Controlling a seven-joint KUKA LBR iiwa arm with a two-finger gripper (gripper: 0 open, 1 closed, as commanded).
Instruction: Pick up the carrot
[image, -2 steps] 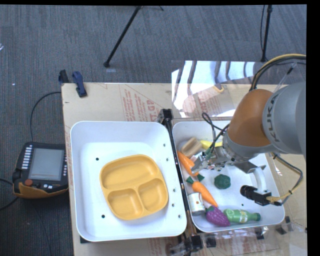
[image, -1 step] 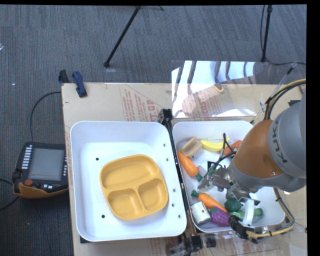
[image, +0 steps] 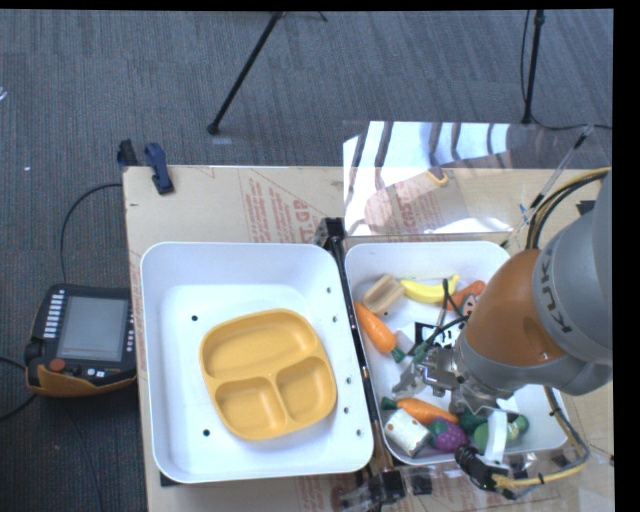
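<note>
- The arm (image: 530, 320) is reaching in from the right and hanging over the right bin (image: 490, 250), with its end effector (image: 430, 372) sitting low among the toy food near the middle of that bin.
- I am looking for the metal tips and cannot tell how far apart they are standing, or whether anything is caught between them; the wrist is hiding too much.
- There are two orange, carrot-like pieces. One carrot (image: 376, 329) is lying at a slant by the bin's left wall, just left of the end effector and apart from it. A second carrot (image: 428, 410) is lying lower down, just below the tool.
- To do this step well, I would say the tool is needing to settle on one carrot, line up across its narrow width, and come down clear of the neighbours so it is not pinching two things at once.
- The upper-left one is looking like the easier target, since less is crowding it.
- The right bin is also holding a banana (image: 428, 291), a tan block (image: 381, 293), a purple grape bunch (image: 448, 436), a small white carton (image: 405, 432) and something green (image: 505, 428).
- The left bin (image: 170, 300) is holding a yellow divided plate (image: 267, 372), its three compartments bare.
</note>
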